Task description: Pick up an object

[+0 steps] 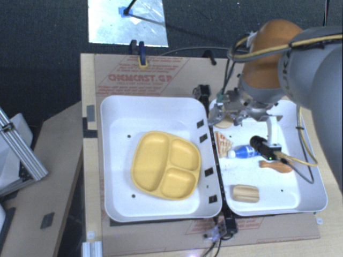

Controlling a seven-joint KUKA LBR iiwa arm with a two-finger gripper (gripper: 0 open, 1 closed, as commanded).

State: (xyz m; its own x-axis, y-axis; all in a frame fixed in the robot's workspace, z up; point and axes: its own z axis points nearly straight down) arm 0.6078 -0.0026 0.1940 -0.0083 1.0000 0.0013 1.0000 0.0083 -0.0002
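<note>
Red print reading "CHEMCAST GP" runs across the brown sheet [144, 78] under both bins, toward the pale table's [59, 186] far edge. The pincer [233, 115] hangs at the right bin's [308, 197] far left corner, over a tan piece [224, 124]; whether it is open or closed cannot be told. A blue bottle [245, 152] and a bun [244, 193] lie nearer. The left bin [115, 197] holds a yellow divided tray [165, 165].

A yellow compartment plate [166, 165] with three sections lay flat, face up, at the centre of the left bin [115, 143]. The right bin [306, 194] held four items:
- A pizza slice [223, 143] lay flat against the left wall.
- A blue bottle [244, 152] with a white cap lay on its side, just beside the slice.
- A brown elongated piece [276, 166] lay near the bottle's base.
- A tan bread roll [244, 193] lay apart, towards the front wall.
</note>
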